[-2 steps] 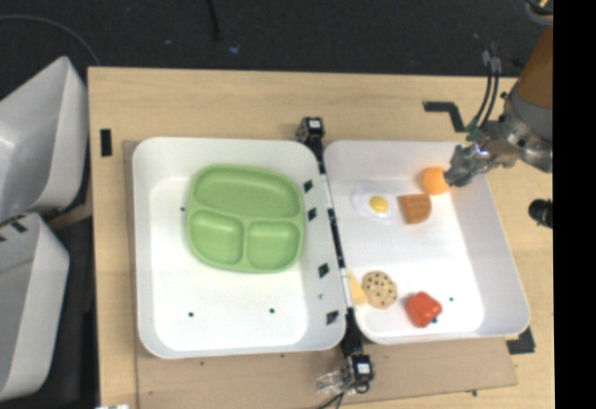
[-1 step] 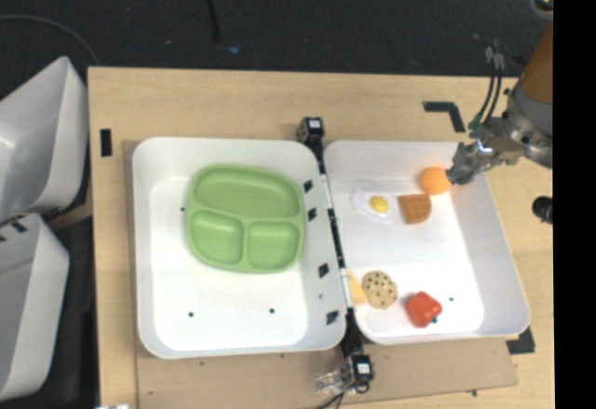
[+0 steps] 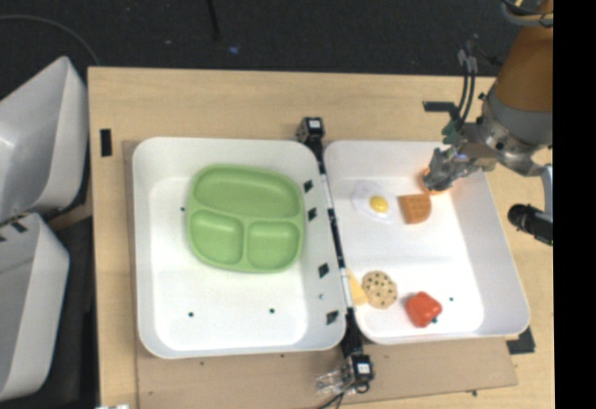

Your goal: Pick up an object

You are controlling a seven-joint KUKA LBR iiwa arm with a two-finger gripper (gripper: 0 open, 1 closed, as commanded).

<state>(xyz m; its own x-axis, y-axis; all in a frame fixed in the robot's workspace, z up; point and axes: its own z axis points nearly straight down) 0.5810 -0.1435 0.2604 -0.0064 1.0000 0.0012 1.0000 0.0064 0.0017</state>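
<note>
Four items lay in the right bin (image 3: 484, 239) — fried egg (image 3: 374, 204), toast (image 3: 415, 209), cookie (image 3: 379, 289), red pepper (image 3: 423, 307). Gripper (image 3: 440, 170) hung over the bin's far side, just beside the toast; grip state could not be told.

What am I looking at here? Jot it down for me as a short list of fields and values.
left bin: holds a green divided plate
right bin: holds a fried egg, an orange toast piece, a cookie and a red pepper
arm: reaches in from the right
end effector: low over the right bin's far side, just beyond the toast piece
held object: none seen between the fingers
</note>
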